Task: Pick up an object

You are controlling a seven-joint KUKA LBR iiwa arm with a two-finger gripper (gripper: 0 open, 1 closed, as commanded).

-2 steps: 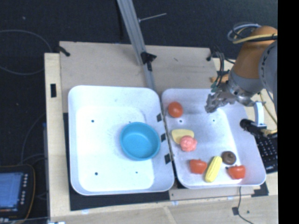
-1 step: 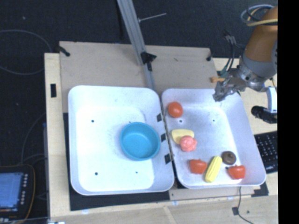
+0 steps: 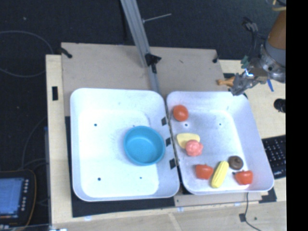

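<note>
The claw [image 3: 239,85] hangs over the desk [image 3: 192,215] at the far right corner of the right bin [image 3: 240,107], above its rim; it is blurred, and whether it is open or closed I cannot tell, nor is anything seen in it. In the right bin, a yellow corn cob [image 3: 219,173] lies near the front wall, its long axis running from front-left to back-right, tilted close to upright in the view. A red piece [image 3: 203,171] touches its left side, a brown round item [image 3: 235,162] sits just beside its upper end, and another red piece [image 3: 244,177] lies near. A blue bowl [image 3: 144,145] sits in the left bin [image 3: 96,109].
</note>
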